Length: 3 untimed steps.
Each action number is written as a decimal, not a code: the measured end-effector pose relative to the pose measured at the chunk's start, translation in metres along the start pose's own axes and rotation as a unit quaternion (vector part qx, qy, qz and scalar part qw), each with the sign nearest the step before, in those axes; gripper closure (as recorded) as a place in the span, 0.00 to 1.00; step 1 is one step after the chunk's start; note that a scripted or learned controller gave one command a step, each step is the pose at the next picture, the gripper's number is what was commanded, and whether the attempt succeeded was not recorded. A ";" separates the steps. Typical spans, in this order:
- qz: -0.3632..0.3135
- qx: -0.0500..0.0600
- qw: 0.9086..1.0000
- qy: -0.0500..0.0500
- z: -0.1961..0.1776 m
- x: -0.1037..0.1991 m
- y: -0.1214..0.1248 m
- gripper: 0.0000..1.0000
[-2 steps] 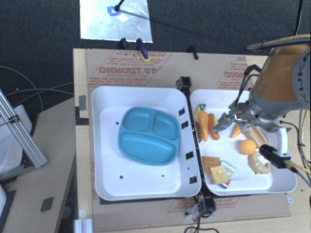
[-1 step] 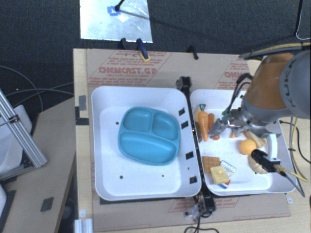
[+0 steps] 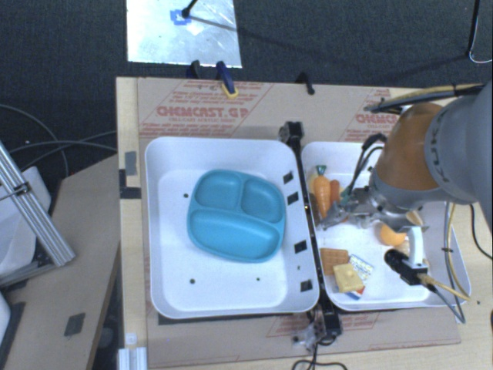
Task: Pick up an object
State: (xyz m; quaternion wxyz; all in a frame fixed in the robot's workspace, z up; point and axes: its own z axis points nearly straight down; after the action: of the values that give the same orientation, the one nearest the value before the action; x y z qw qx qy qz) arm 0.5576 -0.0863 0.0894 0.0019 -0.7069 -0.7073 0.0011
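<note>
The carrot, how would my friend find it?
Look in the right white bin, the one the grey arm reaches into. Near its left wall, toward the back, lies the carrot. It is long and orange with a green top, unlike the flat cracker nearer the front.

Grey arm (image 3: 454,149) reaches leftward, wrist bent down, orange band showing.

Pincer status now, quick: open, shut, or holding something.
Pincer: down in the right bin beside the carrot; open or shut cannot be told, and nothing shows between its tips.
</note>
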 end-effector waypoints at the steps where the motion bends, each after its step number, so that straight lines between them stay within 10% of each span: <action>1: 0.000 -0.003 1.000 0.000 -0.014 0.000 0.002 1.00; 3: -0.002 -0.005 1.000 -0.001 -0.101 0.002 0.005 1.00</action>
State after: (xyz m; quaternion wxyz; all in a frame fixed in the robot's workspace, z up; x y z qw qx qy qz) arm 0.5630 -0.0848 0.1903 -0.0020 -0.7057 -0.7085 -0.0016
